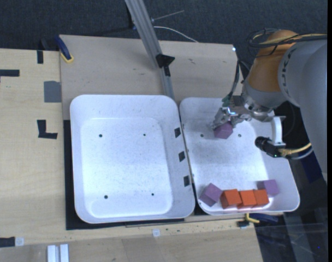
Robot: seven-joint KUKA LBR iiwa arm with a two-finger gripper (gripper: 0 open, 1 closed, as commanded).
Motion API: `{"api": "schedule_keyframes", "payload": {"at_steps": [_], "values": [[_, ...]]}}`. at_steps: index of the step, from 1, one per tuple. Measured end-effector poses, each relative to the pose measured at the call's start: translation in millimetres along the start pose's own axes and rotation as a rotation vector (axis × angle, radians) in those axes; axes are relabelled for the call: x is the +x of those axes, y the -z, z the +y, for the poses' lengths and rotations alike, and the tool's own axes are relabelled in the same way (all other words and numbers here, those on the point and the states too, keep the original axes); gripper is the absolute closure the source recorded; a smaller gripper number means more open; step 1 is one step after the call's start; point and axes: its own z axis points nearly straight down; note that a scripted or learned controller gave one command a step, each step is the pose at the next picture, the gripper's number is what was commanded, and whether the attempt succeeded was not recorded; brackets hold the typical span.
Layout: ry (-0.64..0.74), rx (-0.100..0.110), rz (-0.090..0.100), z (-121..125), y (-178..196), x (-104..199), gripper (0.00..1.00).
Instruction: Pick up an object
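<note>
Camera view: the gripper (pixel 227 120) is positioned over the right bin (pixel 209 157), toward that bin's 12 o'clock edge. A purple block (pixel 224 130) sits between the fingers, with the jaws closed against it; whether the block is raised clear of the bin floor cannot be determined. Along the 6 o'clock edge of the right bin lie a second purple block (pixel 211 193), two orange blocks (pixel 230 198) (pixel 253 198) touching each other, and a third purple block (pixel 270 187) at 5 o'clock. The left bin (pixel 78 146) adjoins at 9 o'clock.
</note>
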Motion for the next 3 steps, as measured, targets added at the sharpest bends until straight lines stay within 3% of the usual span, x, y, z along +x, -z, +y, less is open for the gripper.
{"api": "schedule_keyframes", "payload": {"at_steps": [1,2,3], "values": [[-0.008,-0.002,-0.003,-2.1,-37.0,-27.9,1.0],[-0.003,-0.005,-0.002,-10.3,78.6,31.5,1.0],[-0.001,0.006,0.001,-25.5,58.4,116.5,1.0]]}}
